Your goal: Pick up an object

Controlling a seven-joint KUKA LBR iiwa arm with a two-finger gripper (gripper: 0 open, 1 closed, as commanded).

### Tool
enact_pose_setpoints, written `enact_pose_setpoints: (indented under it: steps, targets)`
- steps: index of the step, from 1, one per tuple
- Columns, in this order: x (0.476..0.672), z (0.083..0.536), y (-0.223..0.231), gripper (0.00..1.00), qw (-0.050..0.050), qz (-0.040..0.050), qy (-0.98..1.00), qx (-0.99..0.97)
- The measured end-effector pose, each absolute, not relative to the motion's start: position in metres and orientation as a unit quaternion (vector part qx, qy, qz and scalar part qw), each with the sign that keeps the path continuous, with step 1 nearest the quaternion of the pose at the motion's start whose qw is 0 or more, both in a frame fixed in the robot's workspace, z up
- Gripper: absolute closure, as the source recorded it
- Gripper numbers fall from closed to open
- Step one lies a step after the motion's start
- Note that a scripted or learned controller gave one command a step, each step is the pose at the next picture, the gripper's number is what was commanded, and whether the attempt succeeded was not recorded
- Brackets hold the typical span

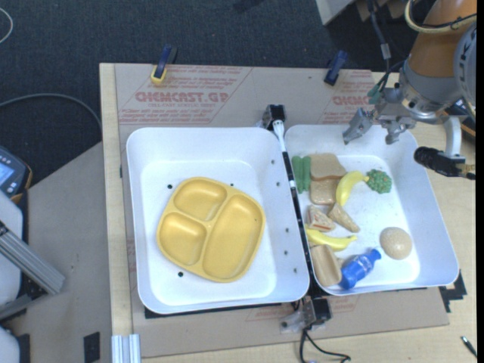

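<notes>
My gripper [376,131] hangs open above the far edge of the right bin [432,225], with nothing between its fingers. Below it in that bin lie a bread slice [327,165], a banana [348,185], a broccoli floret [379,181] and green beans [302,174]. Nearer the front are toast triangles [333,219], a second banana [330,238], a round bun [395,243] and a blue bottle [357,269]. All of these sit apart from the gripper.
The left bin [144,165] holds a yellow divided plate [211,228]. Black clips [274,116] join the bins at the middle seam. Blue clamps [162,64] pin the cardboard base at the back. A black part [442,162] sticks out at the right bin's far right.
</notes>
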State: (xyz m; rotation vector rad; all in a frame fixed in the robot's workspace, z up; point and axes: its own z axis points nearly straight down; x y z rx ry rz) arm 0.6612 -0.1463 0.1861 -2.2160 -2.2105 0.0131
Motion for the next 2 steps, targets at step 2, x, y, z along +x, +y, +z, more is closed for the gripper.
enact_pose_setpoints:
  steps: [2]
  targets:
    - [0.655, 0.136, -0.143, 0.00, 0.003, 0.0020, -0.707, -0.707]
